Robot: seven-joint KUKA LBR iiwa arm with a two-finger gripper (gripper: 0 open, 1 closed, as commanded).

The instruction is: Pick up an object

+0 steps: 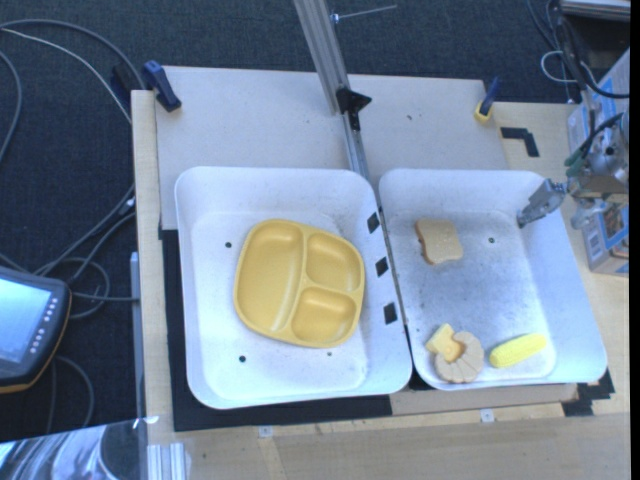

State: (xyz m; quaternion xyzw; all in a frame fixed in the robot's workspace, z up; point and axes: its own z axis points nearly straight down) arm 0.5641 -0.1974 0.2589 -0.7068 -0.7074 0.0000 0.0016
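Right bin [560, 268] holds 4 items: tan bread slice [438, 240] near its top left, flat with a bitten-looking edge; yellow cheese chunk [443, 342] touching a round cookie [462, 360]; corn cob [517, 349] beside them. Gripper [536, 206] at the bin's upper right rim, nothing between its fingers; whether they are apart or together, cannot tell.

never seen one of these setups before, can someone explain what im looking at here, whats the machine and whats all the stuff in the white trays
One camera looks down at a slant on a bench. The gripper of a robot arm reaches in from the right, over the edge of the right bin, with nothing visibly in it. That bin holds toy food: a bread slice, a corn cob, and a cheese piece against a round cookie. The left bin holds a yellow divided plate. The arm's job is picking one object up.
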